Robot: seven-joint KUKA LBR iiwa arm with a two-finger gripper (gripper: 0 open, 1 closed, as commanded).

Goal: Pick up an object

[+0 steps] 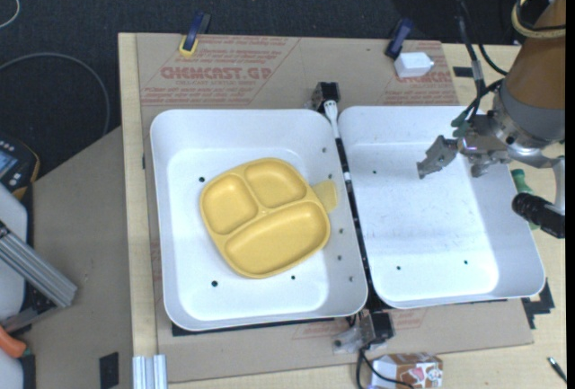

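Yellow divided plate (264,216) is found lying flat in the left bin (171,198), filling most of that bin's floor, with its large compartment toward the near edge and two smaller compartments behind it; a small tab on its right side points toward the seam between the bins. At the very front of the bench (135,109), below the bins, a small printed packet (415,372) and a tangle of wires (368,351) are seen near the front edge. Along the seam, a black clamp (326,95) is placed at the far end where the two bins meet. The right bin (503,275) is seen just beside the left one, its white floor marked only by a few dark specks. Above the far part of the right bin the gripper (437,156) is held, well apart from the plate, and nothing is seen between its fingers; whether they are spread or pressed together cannot be told from this angle. The grey arm (535,100) with its orange band is seen reaching in from the right. Farther back on the bench, a white block (413,65) and a yellow-tipped clip (191,37) are set along the far edge.
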